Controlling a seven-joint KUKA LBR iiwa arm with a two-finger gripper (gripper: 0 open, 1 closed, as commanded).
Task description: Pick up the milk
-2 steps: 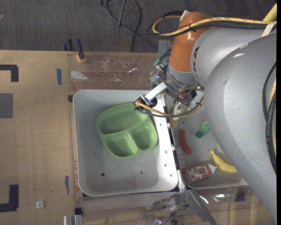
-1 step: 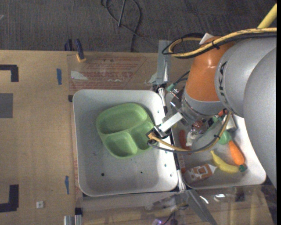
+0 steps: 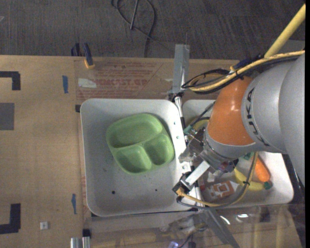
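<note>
The arm (image 3: pixel 252 111) hides most of the right bin (image 3: pixel 286 190), and I cannot tell whether the gripper (image 3: pixel 214 168) is open or closed. The white-and-red milk carton (image 3: pixel 221 189) peeks out near that bin's lower edge, its long axis unclear.

bins (image 3: pixel 97 184) (image 3: pixel 283 191) 2; plate (image 3: pixel 139 143) 1; banana (image 3: pixel 252 183) 1; orange item (image 3: pixel 262 170) 1; carton (image 3: pixel 221 189) 1

I see a robotics lab. Blue tape marks (image 3: pixel 65 83) dot my tan plywood bench (image 3: pixel 43 160); black cables (image 3: pixel 137 14) cross grey carpet (image 3: pixel 218 24).
</note>
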